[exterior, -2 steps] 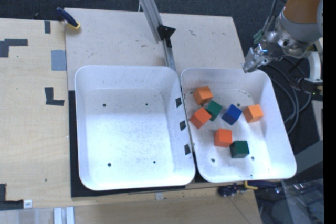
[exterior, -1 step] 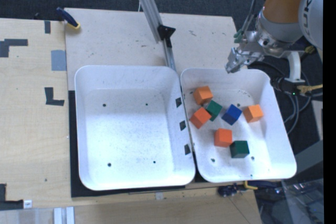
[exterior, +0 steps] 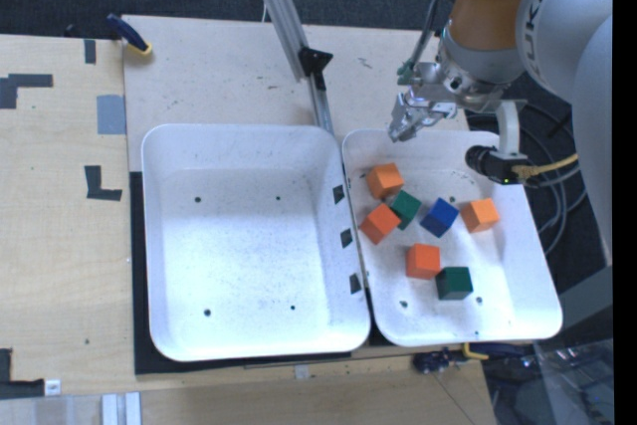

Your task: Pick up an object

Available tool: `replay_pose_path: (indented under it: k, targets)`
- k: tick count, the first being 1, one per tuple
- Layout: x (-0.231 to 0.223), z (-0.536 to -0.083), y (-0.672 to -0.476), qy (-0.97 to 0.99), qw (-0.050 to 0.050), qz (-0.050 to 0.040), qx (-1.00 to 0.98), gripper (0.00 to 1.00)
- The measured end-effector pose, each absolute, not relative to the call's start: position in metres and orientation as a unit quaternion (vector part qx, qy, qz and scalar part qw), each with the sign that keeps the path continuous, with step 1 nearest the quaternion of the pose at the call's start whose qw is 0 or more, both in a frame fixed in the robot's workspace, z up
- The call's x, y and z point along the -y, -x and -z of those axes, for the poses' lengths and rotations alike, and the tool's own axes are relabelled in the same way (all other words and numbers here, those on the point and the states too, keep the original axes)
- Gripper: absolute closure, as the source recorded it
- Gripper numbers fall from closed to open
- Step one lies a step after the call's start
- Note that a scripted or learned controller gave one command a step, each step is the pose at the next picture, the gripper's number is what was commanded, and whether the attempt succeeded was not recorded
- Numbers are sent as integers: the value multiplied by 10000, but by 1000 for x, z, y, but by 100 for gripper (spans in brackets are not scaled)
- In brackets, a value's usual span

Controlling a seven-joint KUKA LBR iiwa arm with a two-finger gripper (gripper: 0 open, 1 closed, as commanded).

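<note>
Surface (exterior: 229,65) carries two bins; pincer (exterior: 406,126) hangs at 12 o'clock over right bin (exterior: 518,314), state unclear, orange cube (exterior: 385,180) below.

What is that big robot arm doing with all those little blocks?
The robot arm is trying to pick up a block. Its claw hangs over the far edge of the right bin, close to an orange block, and it holds nothing. Seven blocks lie in that bin: four orange, two green and one blue. None has been lifted yet. The left bin sits right beside it.
</note>
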State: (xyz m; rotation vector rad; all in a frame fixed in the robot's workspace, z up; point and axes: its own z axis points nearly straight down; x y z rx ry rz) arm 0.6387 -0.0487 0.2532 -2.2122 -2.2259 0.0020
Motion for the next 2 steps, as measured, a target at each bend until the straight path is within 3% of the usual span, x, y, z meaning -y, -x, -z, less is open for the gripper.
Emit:
replay_pose_path:
  k: [2]
  targets:
    - [-60, -243, -659, 7046, 9, 3, 7096, 100]
